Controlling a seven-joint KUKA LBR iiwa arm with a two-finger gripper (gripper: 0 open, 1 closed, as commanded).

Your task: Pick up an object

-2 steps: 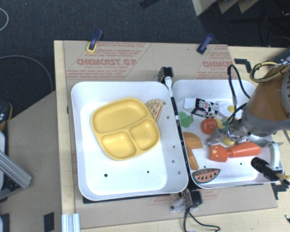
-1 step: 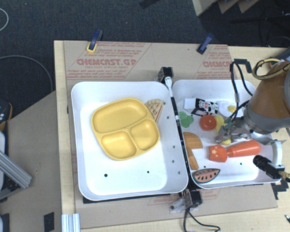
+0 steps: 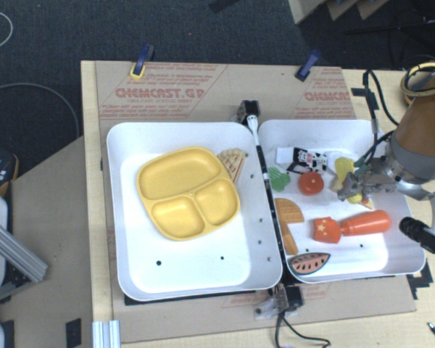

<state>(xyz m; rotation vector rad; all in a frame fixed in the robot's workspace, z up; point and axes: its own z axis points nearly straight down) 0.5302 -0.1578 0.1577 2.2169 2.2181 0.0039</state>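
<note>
Dark carpet surrounds a pale worktop (image 3: 203, 85) covered by brown protective paper with red print, held at the far edge by two clips. On it sit two shallow white bins side by side, smooth and glossy with rounded corners. From the right edge of the frame the arm (image 3: 424, 133) comes in over the right bin (image 3: 362, 130), its orange band high at the right and the grey wrist below it, bent down toward the middle of the bin's right half. Its gripper (image 3: 357, 187) is low among the toys, just right of a yellow toy (image 3: 344, 167); whether it is spread or pressed together I cannot tell, since the tips are lost in a small blurred cluster. In the left bin (image 3: 123, 194) lies a yellow plastic divided plate (image 3: 188, 192) with three rounded compartments, and a tan waffle-patterned piece (image 3: 233, 162) touches its upper right rim. In the right bin are a black-and-white card (image 3: 304, 158) near the top, a green leafy toy (image 3: 278, 177), a round red tomato (image 3: 311, 183), a tan bread slice (image 3: 287, 212) at the left wall, a red cube-like toy (image 3: 326, 229), a long orange-red carrot shape (image 3: 365, 222) just below the gripper, and a watermelon slice (image 3: 309, 263) at the near edge.
</note>
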